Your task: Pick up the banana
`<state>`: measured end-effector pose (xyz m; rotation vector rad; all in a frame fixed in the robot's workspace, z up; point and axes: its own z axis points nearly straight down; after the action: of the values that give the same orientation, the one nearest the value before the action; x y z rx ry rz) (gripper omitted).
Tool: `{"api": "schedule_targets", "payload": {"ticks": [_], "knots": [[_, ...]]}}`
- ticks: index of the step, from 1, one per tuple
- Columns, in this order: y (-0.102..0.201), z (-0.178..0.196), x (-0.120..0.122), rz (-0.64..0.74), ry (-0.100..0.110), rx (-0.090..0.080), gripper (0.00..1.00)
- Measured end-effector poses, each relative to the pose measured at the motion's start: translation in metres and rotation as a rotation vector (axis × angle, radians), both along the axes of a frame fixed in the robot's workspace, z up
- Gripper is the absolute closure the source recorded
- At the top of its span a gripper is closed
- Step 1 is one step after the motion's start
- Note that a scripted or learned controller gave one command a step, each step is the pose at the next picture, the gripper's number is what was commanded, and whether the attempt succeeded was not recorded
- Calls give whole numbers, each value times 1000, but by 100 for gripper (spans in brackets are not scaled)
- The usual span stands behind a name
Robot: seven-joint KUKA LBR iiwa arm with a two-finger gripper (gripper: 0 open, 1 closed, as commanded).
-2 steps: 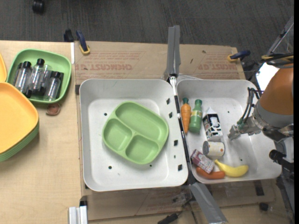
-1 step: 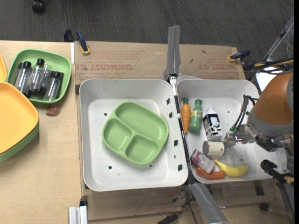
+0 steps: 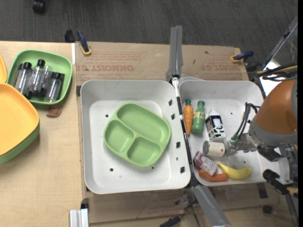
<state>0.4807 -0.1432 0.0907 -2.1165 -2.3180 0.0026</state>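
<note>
The yellow banana (image 3: 235,172) lies near the front wall of the right bin (image 3: 222,86), its left end touching a red-orange item (image 3: 213,176). My gripper (image 3: 235,144) hangs low over the right bin, just above and behind the banana, reaching in from the right under the orange-banded wrist (image 3: 278,112). Its tip is next to a white cylinder (image 3: 215,149) lying on its side. The arm's body hides the bin's right wall.
The right bin also holds a carrot (image 3: 188,117), a green bottle (image 3: 199,117), a black-and-white carton (image 3: 216,126) and a pink packet (image 3: 204,162). A green divided plate (image 3: 137,134) sits in the left bin (image 3: 92,141). A tray of bottles (image 3: 40,77) and yellow plates (image 3: 16,126) stand at the far left.
</note>
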Motion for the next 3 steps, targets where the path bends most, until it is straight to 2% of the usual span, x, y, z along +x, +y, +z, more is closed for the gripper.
{"api": "schedule_targets", "payload": {"ticks": [1,2,3], "knots": [[-56,0,11,32,-2,-1,100],[-78,1,41,71,-3,-1,100],[-72,0,42,79,1,10,0]]}}
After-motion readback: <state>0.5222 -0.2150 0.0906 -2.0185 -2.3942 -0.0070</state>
